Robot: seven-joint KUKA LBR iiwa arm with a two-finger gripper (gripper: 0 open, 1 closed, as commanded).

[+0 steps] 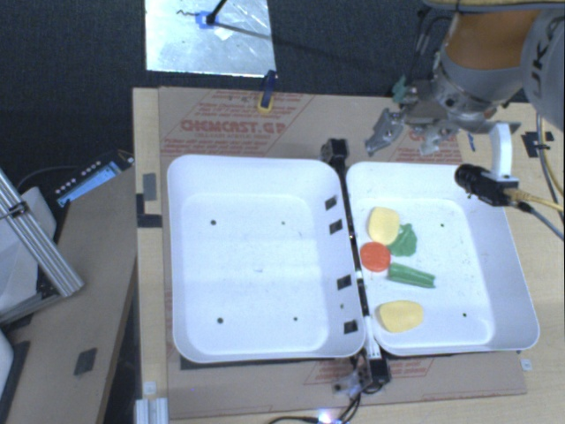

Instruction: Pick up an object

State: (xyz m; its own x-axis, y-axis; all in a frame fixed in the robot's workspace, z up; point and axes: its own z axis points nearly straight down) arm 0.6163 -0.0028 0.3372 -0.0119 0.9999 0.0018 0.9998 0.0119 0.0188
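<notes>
right bin [494, 263], yellow, orange, green toys [386, 224]

Two white bins side by side on cardboard sheet [231, 124] with red print: left bin [256, 259], right bin [459, 263]. Black clips [351, 281] along seam between bins. Shiny foil square [210, 23] beyond bench top edge. Yellow clamp [266, 101] on cardboard's far edge. Aluminium rail [31, 241] at left.

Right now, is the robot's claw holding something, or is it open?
Claw: open, holding nothing, up above the back edge of the right bin.
</notes>
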